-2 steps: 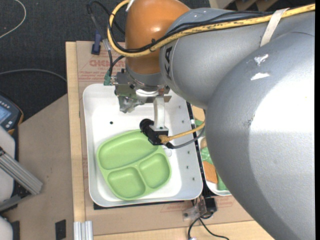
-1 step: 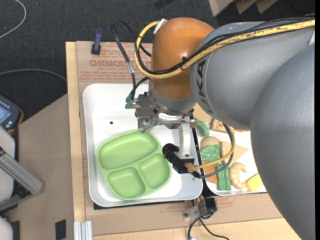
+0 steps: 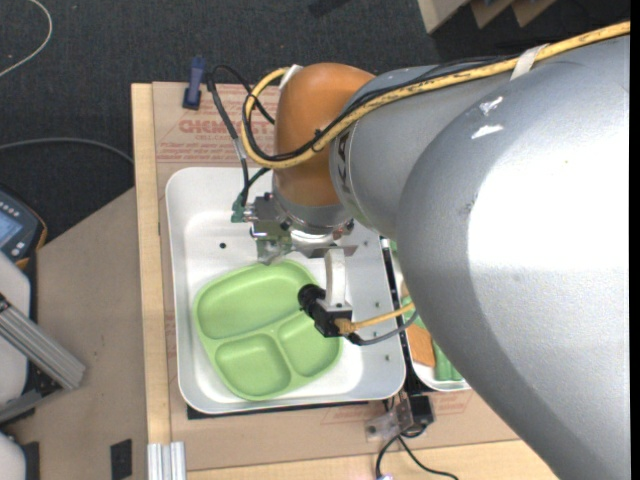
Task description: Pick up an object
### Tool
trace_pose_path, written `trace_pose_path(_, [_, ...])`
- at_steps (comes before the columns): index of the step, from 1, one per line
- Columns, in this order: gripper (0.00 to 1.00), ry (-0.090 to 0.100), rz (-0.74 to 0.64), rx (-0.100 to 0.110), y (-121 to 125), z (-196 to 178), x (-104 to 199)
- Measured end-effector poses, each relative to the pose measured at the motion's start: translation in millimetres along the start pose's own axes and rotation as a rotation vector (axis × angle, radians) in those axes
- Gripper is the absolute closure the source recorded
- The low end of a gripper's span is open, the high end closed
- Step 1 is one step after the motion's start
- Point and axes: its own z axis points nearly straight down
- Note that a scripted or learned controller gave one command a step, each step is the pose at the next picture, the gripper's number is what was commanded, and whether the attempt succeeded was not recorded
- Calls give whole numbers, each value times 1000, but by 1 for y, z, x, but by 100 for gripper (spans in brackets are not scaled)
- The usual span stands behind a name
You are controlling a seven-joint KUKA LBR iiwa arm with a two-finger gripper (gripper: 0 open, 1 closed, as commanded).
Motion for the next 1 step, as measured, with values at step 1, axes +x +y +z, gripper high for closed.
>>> trace_pose_path(1, [100,7,-4,-28,74,-288,12])
